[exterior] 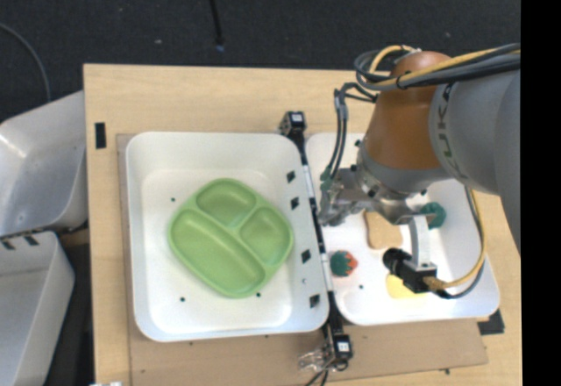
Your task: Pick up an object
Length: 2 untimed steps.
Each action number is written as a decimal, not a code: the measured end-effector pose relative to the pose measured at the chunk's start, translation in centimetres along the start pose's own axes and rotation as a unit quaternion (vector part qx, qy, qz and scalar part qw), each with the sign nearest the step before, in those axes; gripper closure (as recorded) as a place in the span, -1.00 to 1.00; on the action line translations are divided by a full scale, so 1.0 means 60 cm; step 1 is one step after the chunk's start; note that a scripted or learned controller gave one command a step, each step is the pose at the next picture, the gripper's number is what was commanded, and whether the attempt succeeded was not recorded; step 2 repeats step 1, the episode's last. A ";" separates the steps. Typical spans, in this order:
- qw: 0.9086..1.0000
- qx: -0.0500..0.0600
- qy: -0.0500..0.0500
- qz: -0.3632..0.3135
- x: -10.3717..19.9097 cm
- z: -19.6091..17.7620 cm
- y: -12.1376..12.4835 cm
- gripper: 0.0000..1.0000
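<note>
Gripper (337, 204) state cannot be told; it sits low in the right bin (465, 305), near its tan piece (379, 233). Recommend centring before lifting.

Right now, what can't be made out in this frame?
- Gripper: its state can't be read, blurred and seen from above under the wrist.
- Tan object: partly hidden by the arm, identity unclear.
- Yellow object: half covered by a black cable fitting.
- Small orange-and-teal object: too small to identify.

Green plate (230, 238) smooth plastic (slightly glossy); bins (149, 305) white plastic; bench (105, 103) matt wood.
</note>
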<state>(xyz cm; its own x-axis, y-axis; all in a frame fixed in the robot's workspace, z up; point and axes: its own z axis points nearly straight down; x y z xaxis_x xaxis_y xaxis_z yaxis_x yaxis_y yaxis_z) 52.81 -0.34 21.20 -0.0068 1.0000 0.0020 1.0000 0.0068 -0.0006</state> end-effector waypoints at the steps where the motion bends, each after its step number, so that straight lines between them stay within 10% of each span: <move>1: 1.000 -0.001 0.000 0.000 0.074 -0.024 -0.011 1.00; 2: 1.000 -0.001 0.000 0.000 0.074 -0.024 -0.011 1.00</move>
